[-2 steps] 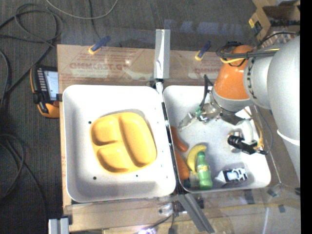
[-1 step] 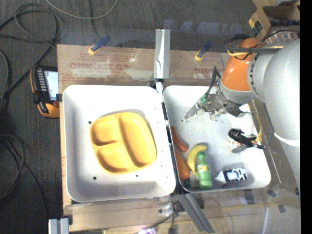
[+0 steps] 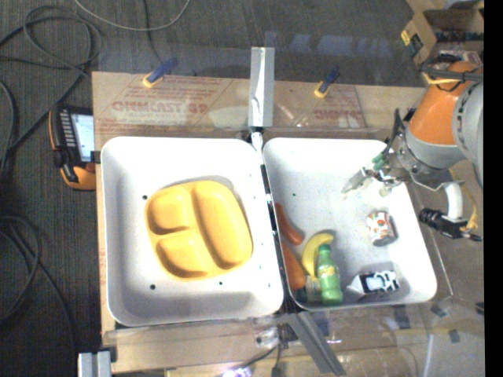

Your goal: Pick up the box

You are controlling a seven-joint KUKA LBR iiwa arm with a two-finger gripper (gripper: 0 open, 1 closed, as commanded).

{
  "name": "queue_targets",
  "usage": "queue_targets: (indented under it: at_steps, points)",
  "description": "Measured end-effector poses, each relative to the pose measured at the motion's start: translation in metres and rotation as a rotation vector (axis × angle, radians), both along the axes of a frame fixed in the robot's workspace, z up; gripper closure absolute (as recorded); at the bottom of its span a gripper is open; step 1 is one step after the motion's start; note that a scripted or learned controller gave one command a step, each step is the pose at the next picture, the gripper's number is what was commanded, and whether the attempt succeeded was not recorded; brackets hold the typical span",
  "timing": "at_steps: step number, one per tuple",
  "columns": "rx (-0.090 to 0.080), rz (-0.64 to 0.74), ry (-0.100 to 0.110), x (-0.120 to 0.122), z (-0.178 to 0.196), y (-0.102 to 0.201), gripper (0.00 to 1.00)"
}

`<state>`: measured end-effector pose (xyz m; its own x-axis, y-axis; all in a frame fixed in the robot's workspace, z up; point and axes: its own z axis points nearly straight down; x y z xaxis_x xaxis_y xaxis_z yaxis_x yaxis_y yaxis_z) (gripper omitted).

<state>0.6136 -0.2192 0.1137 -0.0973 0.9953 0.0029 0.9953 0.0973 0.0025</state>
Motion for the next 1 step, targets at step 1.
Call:
queue_targets:
  at_steps: [1]
  points:
    - [-0.002,0.150,0.003,-0.0651,0.0328,0.1068,0.00]
